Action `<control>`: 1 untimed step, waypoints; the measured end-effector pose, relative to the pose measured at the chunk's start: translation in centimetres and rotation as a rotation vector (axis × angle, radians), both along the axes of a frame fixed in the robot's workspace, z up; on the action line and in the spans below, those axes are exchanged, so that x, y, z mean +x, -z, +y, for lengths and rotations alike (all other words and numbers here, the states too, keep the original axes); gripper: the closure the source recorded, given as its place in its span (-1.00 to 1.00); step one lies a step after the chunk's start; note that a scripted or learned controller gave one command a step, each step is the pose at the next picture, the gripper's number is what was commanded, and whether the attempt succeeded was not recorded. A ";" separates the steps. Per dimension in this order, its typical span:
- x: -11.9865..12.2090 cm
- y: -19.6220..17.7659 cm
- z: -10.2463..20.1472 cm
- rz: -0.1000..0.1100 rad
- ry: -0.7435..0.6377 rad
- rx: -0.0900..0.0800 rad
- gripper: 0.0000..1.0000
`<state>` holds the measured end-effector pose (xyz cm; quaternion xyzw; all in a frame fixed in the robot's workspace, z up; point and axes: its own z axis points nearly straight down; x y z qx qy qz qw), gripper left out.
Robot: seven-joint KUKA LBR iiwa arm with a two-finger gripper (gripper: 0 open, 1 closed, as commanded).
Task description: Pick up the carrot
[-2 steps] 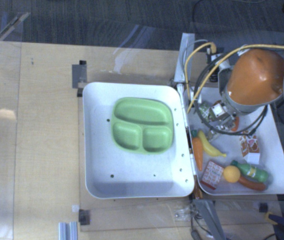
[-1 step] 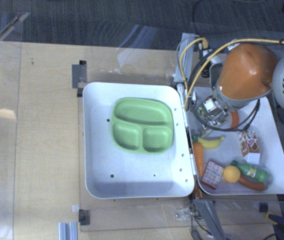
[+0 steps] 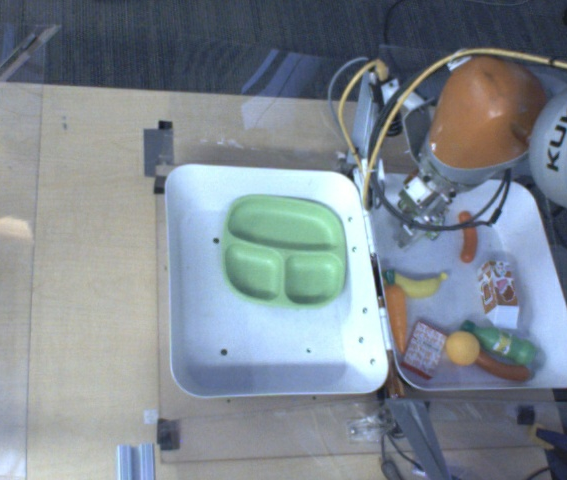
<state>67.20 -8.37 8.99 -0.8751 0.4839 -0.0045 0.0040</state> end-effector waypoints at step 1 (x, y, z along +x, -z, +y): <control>-0.1 0.0 0.0 0.003 -0.294 -0.001 1.00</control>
